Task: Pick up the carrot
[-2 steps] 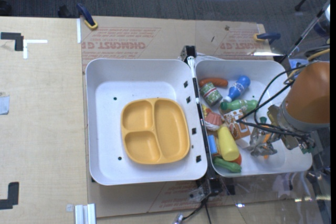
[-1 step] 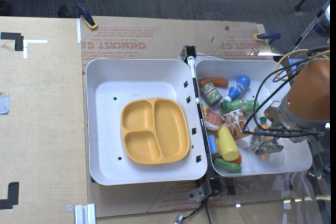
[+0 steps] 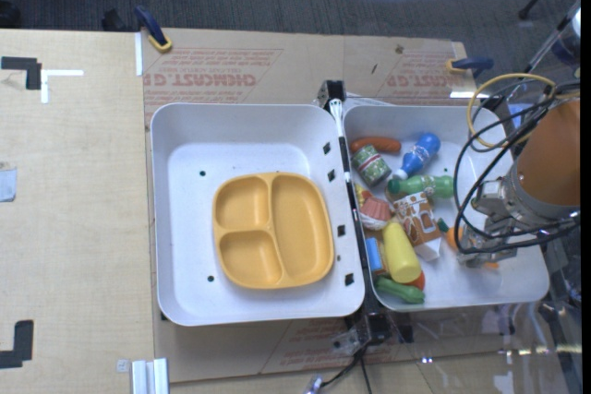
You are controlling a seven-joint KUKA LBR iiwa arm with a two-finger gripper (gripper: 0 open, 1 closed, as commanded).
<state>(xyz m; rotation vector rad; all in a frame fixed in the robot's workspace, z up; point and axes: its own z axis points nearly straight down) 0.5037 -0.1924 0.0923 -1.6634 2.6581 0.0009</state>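
Carrot (image 3: 453, 236): orange bit under arm, right bin (image 3: 517, 286) | gripper (image 3: 480, 256): low over it, grip unclear | divided plate (image 3: 273, 229): left bin (image 3: 175, 198)

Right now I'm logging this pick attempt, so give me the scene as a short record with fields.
left bin: holds a yellow divided plate
right bin: toy food piled along its left side
carrot: orange, far left corner of right bin, beside a green can
arm: over the right bin's right side
gripper: low near the bin floor, apart from the carrot
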